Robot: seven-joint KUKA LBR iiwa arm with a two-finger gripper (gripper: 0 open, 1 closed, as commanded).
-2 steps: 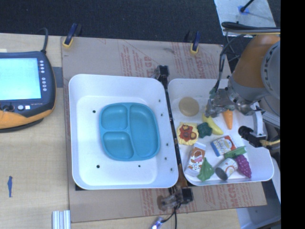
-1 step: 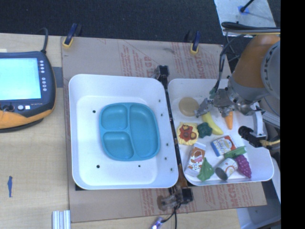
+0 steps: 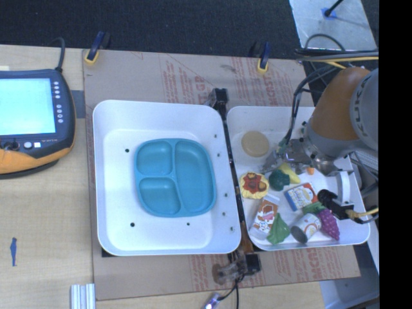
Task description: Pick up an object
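Claw low in right bin, just above dark green toy; grip state impossible to tell.

We look down at a slant from above the bench, probably its near side; both bins framed whole.

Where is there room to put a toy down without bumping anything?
The left bin has bare white floor all around the blue tray, widest on its left. The tray's compartments look bare too. The right bin is crowded with toy food under the gripper.
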